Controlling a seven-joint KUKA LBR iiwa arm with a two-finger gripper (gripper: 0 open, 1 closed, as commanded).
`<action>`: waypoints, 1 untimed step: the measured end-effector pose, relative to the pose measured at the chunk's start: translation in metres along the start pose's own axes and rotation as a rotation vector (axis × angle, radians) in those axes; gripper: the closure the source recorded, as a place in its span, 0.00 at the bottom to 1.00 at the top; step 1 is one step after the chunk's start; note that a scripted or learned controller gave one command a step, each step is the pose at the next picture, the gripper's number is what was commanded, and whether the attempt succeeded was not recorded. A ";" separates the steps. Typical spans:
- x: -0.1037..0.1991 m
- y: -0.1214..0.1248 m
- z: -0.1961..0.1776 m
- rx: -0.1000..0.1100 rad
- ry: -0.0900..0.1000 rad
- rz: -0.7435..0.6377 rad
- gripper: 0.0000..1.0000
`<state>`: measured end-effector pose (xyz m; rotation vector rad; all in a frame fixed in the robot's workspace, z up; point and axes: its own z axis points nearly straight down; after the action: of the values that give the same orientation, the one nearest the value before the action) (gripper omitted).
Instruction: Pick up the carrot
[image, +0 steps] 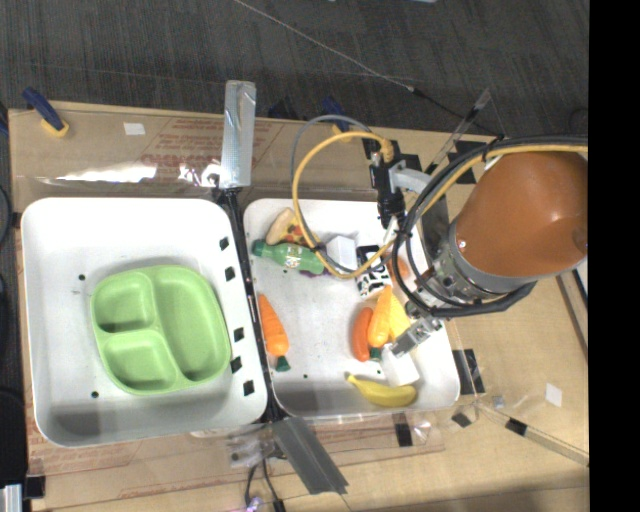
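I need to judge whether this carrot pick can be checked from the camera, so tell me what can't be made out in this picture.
- The pincer: the grey arm with its orange band covers it from above, so its state cannot be told.
- The right white bin's right side: hidden under the arm and cables.
- The orange and yellow toy pieces: lumped together beside the arm, kinds unclear.
- The orange carrot with green end: plainly visible by the bin's left wall.
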<state>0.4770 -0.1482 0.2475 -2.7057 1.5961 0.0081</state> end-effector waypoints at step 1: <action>0.061 -0.001 -0.043 0.004 0.006 -0.113 1.00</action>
<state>0.5071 -0.2012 0.2905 -2.7903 1.4408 -0.0028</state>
